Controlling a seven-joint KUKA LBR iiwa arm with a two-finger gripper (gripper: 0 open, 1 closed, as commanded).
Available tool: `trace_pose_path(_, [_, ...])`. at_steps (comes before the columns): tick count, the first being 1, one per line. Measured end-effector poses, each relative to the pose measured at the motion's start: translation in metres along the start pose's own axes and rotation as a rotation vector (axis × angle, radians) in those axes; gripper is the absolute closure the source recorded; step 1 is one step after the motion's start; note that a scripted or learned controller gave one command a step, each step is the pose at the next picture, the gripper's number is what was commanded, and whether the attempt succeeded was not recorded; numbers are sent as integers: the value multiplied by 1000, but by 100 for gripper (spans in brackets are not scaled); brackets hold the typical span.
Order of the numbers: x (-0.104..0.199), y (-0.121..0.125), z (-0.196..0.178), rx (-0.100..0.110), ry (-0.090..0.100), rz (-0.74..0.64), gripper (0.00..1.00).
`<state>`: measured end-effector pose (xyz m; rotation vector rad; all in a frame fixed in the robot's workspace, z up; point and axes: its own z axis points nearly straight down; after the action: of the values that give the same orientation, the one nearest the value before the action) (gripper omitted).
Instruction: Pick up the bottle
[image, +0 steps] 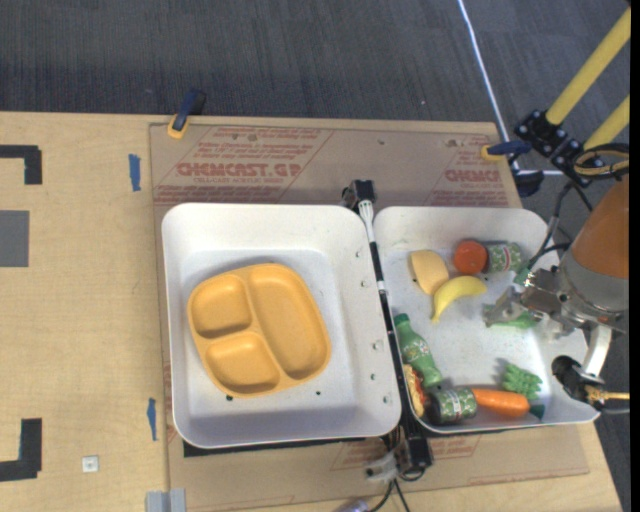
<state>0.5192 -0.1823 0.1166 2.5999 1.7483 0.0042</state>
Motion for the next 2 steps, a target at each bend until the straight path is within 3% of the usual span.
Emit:
trace_pose_path(1, [0, 0, -10, -1, 0, -1, 100])
trace_pose_path(2, [0, 0, -10, -1, 0, -1, 0])
